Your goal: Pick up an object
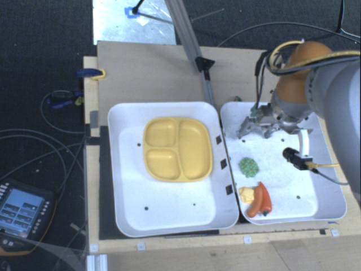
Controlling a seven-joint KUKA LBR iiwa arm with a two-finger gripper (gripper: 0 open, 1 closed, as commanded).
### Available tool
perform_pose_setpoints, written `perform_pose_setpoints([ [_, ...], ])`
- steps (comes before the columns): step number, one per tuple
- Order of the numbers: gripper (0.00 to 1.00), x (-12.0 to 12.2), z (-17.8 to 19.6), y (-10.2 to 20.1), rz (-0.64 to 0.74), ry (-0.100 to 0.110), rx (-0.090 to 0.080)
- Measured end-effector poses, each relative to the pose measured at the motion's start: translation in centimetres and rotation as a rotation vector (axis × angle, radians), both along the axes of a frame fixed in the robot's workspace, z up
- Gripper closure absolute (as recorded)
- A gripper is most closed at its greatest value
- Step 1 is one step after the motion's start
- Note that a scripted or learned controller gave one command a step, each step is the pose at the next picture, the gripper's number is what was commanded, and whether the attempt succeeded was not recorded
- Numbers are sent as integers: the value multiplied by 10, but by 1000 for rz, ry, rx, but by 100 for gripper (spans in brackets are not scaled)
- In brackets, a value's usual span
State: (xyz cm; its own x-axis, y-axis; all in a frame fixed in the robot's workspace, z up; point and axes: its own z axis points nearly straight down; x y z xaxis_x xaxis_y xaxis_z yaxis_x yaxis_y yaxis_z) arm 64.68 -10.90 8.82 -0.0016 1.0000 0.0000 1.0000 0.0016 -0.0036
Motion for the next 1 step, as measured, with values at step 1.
perform_pose_setpoints([
  [1,100,2,14,0,0,-8,0],
])
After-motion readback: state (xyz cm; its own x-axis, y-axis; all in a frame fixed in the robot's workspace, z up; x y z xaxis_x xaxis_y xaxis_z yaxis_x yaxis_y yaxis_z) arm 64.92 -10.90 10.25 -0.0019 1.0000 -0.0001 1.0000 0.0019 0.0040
